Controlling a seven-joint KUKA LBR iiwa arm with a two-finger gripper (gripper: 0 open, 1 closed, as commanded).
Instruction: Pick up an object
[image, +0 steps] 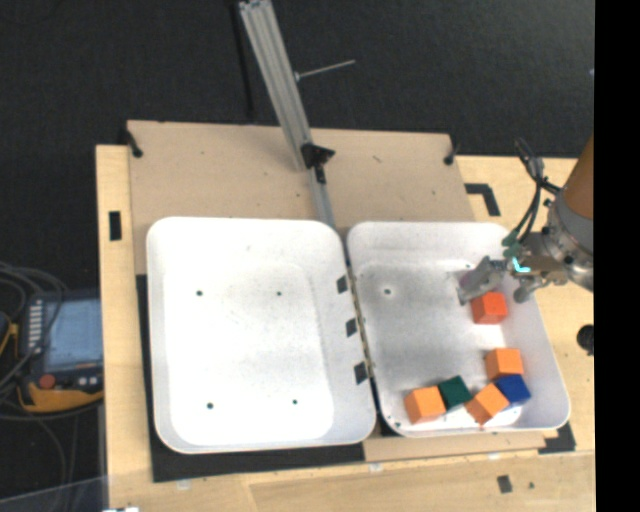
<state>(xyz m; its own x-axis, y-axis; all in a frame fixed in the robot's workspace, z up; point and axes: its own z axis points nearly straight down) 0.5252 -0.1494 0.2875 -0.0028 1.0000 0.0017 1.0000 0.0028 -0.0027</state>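
The arm (575, 205) is seen entering from the right edge, its orange band cut off by the frame, with cables looped above the wrist. The end effector (496, 284) is held low over the right bin (400, 250), in that bin's upper right part, with its fingers (472, 285) spread apart to either side. A red block (489, 307) is seen just beneath the end effector, roughly between the spread fingers; whether it is touched by them cannot be told, and it is not seen to be clamped. The block is small, cube-like, red-orange, and is set squarely on the bin floor. Further blocks are gathered along the right bin's lower edge: an orange block (504, 361) below the red one, a blue block (511, 388) just under that, a second orange block (489, 402) beside the blue one, a green block (455, 391) to the left, and a third orange block (425, 403) at the far left of the row. The left bin (245, 330) is set against the right bin's left wall on the worktop (200, 165).
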